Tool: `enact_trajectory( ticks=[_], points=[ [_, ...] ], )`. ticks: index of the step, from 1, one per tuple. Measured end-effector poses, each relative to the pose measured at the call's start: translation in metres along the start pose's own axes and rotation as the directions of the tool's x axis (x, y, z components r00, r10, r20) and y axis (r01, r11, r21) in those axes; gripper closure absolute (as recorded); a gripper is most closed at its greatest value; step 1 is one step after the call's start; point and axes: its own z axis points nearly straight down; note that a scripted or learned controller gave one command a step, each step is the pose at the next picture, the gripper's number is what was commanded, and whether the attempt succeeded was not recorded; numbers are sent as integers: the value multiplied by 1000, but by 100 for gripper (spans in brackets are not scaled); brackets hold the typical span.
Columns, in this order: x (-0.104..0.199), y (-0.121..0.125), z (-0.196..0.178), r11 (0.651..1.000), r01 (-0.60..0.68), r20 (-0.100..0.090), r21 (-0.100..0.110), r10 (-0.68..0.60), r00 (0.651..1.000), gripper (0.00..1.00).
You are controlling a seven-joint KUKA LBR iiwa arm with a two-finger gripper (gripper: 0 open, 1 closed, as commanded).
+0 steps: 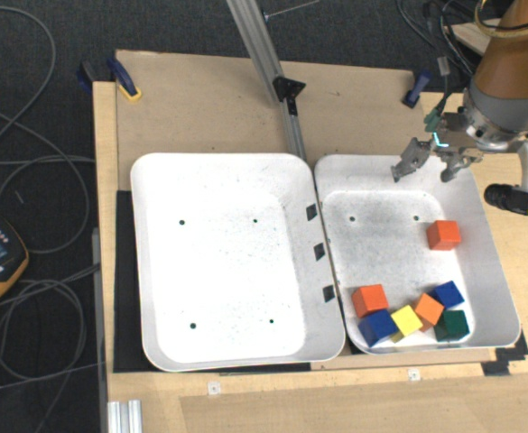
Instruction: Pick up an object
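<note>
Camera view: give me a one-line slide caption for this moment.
Open gripper hovers over the right bin's far edge, a lone orange block below it and six coloured blocks clustered in the near corner.

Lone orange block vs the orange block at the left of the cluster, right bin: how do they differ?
The lone orange block sits apart, mid-bin near the right wall; the cluster's left orange block lies near the front, touching a blue block. The lone one is nearer the open gripper. Both are orange cubes of similar size in the right bin.

Both bins [218, 179] white, black-speckled. Blocks: three orange [443, 234], two blue [378, 325], one yellow [407, 319], one dark green [452, 325]. Desk [200, 106] tan; blue clamps [125, 78] at 11 and 1 o'clock.
</note>
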Motion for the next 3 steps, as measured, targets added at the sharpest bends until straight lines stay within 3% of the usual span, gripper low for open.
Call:
enact_trajectory(
  ticks=[1, 3],
  points=[
    [0, 1, -3, 1000, 1, 2, -5, -1, 1000, 0],
    [-1, 0, 113, 1000, 0, 1, 0, 0, 1000, 0]
  ],
)
